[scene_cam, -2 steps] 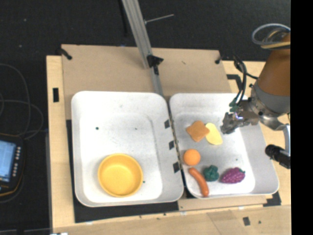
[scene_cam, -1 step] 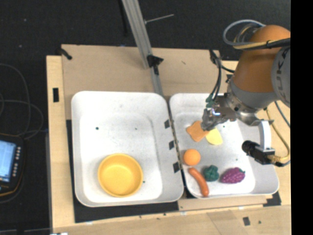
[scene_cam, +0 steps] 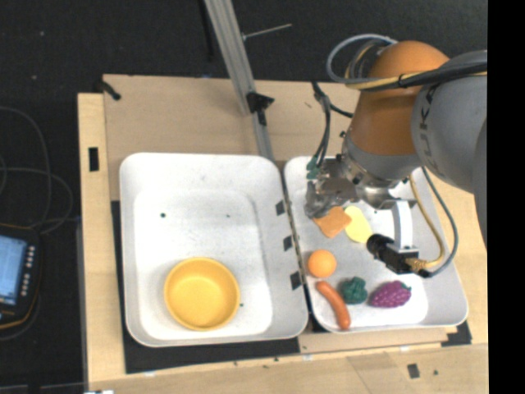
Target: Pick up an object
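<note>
Camera view, looking down at a slant. Bench [scene_cam: 189, 113]: pale wood top carrying two shallow white bins side by side. Left bin [scene_cam: 148, 179]: holds one yellow bowl [scene_cam: 202, 293], upright, near its front edge and slightly left of centre. Right bin [scene_cam: 447, 302]: holds the loose items. Orange ball [scene_cam: 321, 263], near the bin's left wall. Sausage [scene_cam: 334, 304], reddish-orange, lying aslant just in front of the ball, close to the front left corner. Green broccoli piece [scene_cam: 354, 290], just right of the sausage. Purple grape bunch [scene_cam: 390, 294], just right of the broccoli, near the front edge. Yellow piece [scene_cam: 358, 225], pale and rounded, behind the ball toward the bin's middle. Orange wedge [scene_cam: 332, 222], flat and angular, touching the yellow piece on its left side. Arm [scene_cam: 459, 130]: grey with an orange band, entering from the right and bending down over the rear of the right bin. Gripper [scene_cam: 326, 199]: dark, low over the bin, directly behind and against the orange wedge; whether its fingers are apart or together cannot be told, nor whether the wedge is between them. Metal post [scene_cam: 234, 48]: rises aslant from behind the bins.
</note>
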`<state>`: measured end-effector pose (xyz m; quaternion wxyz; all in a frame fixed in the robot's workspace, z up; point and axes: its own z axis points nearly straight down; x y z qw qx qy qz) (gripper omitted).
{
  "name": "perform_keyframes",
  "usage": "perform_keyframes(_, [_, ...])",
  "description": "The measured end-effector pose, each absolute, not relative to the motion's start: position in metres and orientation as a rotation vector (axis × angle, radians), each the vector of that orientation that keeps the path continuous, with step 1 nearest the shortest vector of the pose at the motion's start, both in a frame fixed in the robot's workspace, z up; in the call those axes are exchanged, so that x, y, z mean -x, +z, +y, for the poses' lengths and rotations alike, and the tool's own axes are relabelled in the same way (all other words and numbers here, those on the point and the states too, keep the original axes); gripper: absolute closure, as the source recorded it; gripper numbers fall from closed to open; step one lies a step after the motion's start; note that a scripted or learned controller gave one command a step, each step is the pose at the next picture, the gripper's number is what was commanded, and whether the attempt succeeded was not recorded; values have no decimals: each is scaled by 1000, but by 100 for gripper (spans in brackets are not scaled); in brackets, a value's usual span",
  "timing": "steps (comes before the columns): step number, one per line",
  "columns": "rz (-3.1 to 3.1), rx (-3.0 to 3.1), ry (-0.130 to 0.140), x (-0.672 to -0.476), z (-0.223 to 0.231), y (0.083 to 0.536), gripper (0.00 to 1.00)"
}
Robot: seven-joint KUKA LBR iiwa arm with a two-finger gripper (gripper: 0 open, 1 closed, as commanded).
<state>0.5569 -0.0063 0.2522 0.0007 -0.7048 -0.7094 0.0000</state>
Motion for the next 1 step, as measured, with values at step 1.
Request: perform_keyframes(1, [-2227, 2213, 2, -558, 46, 239, 100])
